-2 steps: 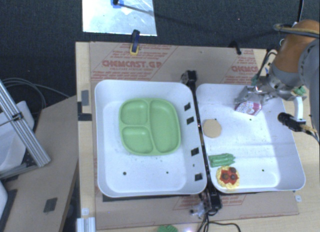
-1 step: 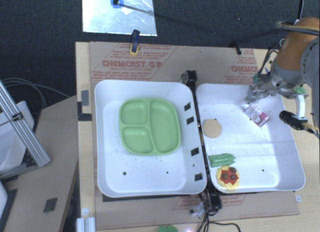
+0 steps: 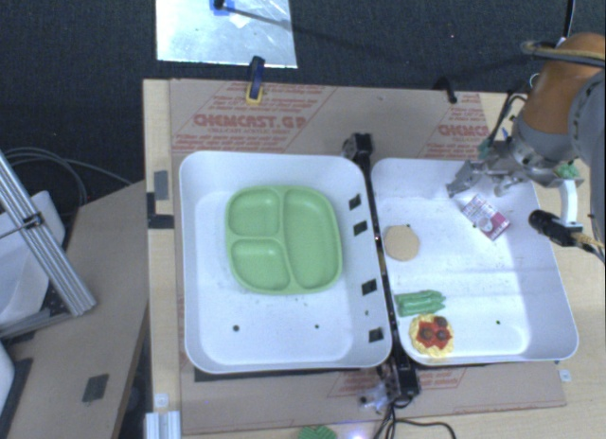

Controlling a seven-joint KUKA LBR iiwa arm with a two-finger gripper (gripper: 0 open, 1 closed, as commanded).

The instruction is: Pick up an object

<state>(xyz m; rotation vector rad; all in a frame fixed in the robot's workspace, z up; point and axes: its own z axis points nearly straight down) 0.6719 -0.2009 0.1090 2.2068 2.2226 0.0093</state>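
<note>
While the grey arm with its orange band reaches in from the right, we see its gripper (image 3: 478,184) low over the far part of the right bin (image 3: 530,333), at a small packet (image 3: 485,215) with red print; whether its fingers grasp that packet we cannot tell. Nearer the dividing wall lies a tan cookie (image 3: 401,243), and toward the near edge a green bean pod (image 3: 418,302) just above a small pizza (image 3: 433,335). A green divided plate (image 3: 284,239) sits in the left bin (image 3: 204,333).
</note>
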